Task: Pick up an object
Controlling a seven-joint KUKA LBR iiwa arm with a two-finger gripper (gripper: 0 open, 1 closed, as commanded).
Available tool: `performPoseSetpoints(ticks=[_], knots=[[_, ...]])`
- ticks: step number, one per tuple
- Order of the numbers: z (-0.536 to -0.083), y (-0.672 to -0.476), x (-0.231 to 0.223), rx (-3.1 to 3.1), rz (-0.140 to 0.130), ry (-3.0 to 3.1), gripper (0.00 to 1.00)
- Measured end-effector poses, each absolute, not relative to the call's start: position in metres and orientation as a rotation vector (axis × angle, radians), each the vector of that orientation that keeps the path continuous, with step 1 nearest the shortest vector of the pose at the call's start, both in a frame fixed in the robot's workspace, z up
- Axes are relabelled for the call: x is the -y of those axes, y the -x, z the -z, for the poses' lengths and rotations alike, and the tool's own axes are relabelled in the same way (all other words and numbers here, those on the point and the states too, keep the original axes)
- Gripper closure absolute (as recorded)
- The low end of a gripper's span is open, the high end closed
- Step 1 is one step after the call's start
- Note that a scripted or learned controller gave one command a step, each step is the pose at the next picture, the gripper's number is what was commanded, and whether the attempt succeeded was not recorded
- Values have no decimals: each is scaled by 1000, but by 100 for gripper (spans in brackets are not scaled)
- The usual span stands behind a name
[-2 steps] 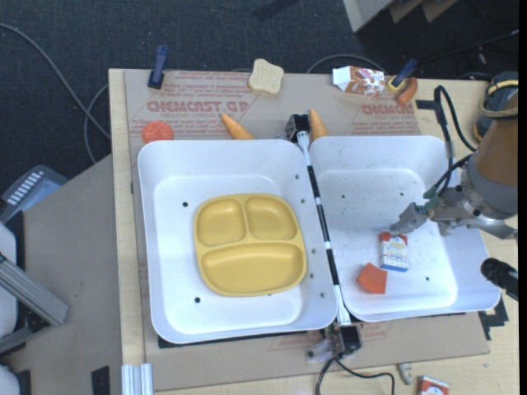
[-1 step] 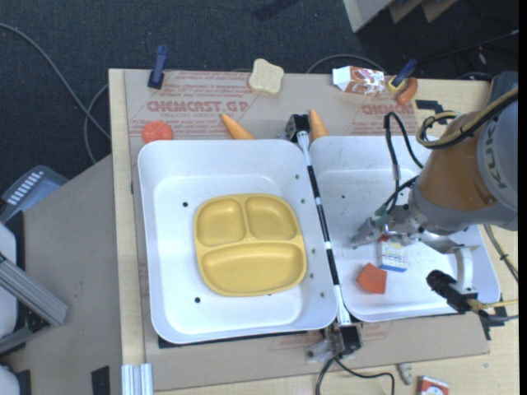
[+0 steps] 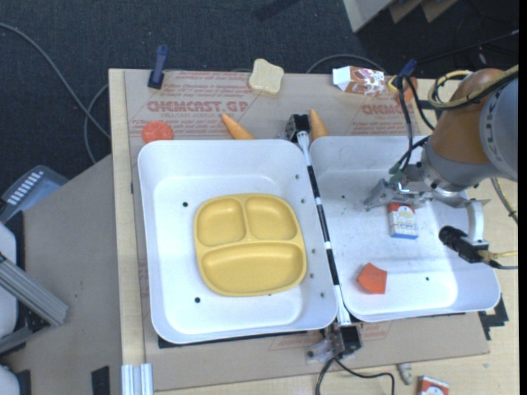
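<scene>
Carton point(image 3: 403, 220), small and red, white and blue, lies flat on the floor of the right bin point(image 3: 346, 163), directly under the gripper point(image 3: 401, 194) and touching or nearly touching its lower end. The arm reaches in from the right with its orange band above the wrist, and the gripper is low over the bin. Whether it is spread or closed I cannot tell, since the metal parts blur together from above. Nothing is visibly lifted: the carton looks to be resting on the bin floor, so the pick is judged not yet done. What is left is closing on it, if that has not happened, and raising it clear. An orange block point(image 3: 372, 278) sits nearer the camera from the gripper, well apart. Beyond the gripper to its far side, the left bin point(image 3: 165, 188) holds a yellow tray point(image 3: 247, 243).
</scene>
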State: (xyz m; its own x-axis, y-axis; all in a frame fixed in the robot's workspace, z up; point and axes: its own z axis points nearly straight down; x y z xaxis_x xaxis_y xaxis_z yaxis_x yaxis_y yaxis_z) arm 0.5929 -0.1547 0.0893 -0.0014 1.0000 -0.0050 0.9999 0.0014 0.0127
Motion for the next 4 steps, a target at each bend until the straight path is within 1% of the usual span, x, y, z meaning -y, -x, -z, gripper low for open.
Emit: performPoseSetpoints(ticks=[1,2,3,4], knots=[[-101,-594,156,-2209,-8,-2206,100],[-185,-587,68,-2223,-3,-2219,100],[-187,-576,134,-2219,1,-2221,100],[-187,-576,133,-2220,0,-2220,0]])
